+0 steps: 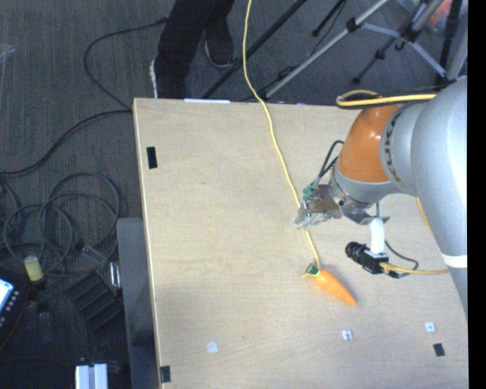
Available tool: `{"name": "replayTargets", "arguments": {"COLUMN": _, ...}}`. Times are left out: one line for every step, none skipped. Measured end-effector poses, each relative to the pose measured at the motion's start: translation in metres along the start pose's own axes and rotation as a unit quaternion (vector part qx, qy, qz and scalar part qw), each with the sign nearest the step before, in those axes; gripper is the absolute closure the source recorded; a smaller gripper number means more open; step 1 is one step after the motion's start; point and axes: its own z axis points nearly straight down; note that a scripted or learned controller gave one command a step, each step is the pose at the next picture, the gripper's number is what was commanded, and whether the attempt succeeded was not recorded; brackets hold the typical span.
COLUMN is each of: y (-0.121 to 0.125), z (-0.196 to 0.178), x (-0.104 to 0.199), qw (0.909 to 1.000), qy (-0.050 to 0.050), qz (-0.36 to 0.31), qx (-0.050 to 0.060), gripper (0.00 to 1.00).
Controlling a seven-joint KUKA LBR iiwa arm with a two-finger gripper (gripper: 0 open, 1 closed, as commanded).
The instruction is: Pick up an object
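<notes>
Big grey arm (448,152) up close on the right, blurry, with an orange band (364,148) just up and right of the jaws.

Far left of the jaws, down on the dark carpet (45,91): loops of black cable (61,220), with 1 small yellow bit (32,267) among them. Lower down, also far left of the jaws, 1 white block (91,376) at the bottom edge.

Closer in, but well left of the jaws, 1 tall dark panel (130,289) right against the left side of a pale wooden board (220,243). 1 short black mark (152,157) near the board's left edge, up and well left of the jaws. 1 tiny white square (212,347) low on the board, down and left of the jaws. Way up and left of the jaws, past the board's far edge, a dark trouser leg (186,38) and 1 shoe (220,52).

Small silver gripper (310,214) over the right half of the board, pointing left. Jaws too small and blurry for telling open from shut, or for telling a hold on anything.

Orange toy carrot (332,286) flat on the board, below the jaws and a little to the right, near but not touching. Green top to the left, pointy end to the lower right.

Down and right of the jaws, past the carrot, 2 more tiny white squares (347,334) and 1 more black mark (439,349). Up and right of the jaws, thin metal stand legs (357,23) on the carpet.
</notes>
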Motion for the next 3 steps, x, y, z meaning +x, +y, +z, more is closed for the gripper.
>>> {"name": "replayTargets", "arguments": {"y": 0.0000, "z": 0.0001, "x": 0.0002, "qw": 1.0000, "qy": 0.000, "qz": 0.000, "qx": 0.000, "gripper": 0.00}}
{"name": "replayTargets", "arguments": {"y": -0.0003, "z": -0.0080, "x": 0.0012, "qw": 1.0000, "qy": 0.001, "qz": 0.000, "qx": 0.001, "gripper": 1.00}}
{"name": "replayTargets", "arguments": {"y": -0.0004, "z": -0.0079, "x": 0.0013, "qw": 1.0000, "qy": 0.001, "qz": 0.000, "qx": 0.001, "gripper": 0.00}}
